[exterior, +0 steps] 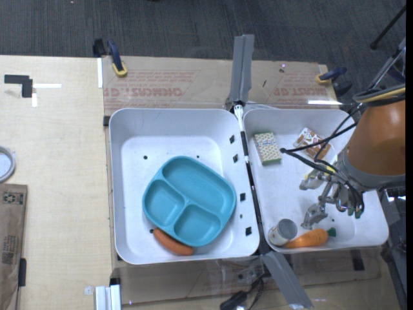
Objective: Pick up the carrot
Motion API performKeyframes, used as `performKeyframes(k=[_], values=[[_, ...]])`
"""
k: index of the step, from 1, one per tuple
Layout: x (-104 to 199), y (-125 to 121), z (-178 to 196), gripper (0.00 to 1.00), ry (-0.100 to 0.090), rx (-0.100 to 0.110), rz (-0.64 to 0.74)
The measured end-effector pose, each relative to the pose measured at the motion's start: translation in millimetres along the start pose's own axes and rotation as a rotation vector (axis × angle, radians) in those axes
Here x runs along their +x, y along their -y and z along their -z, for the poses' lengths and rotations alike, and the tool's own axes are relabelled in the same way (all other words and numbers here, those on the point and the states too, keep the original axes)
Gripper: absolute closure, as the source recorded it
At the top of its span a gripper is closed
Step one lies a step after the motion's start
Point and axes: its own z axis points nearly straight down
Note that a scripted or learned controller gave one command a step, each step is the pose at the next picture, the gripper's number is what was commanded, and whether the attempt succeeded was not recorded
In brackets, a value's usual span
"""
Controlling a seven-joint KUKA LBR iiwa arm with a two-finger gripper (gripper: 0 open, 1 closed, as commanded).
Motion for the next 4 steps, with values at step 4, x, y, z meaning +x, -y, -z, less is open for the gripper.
performKeyframes(k=[4], values=[[-4, 37, -25, 0.00, 0.015, 0.001, 0.396]])
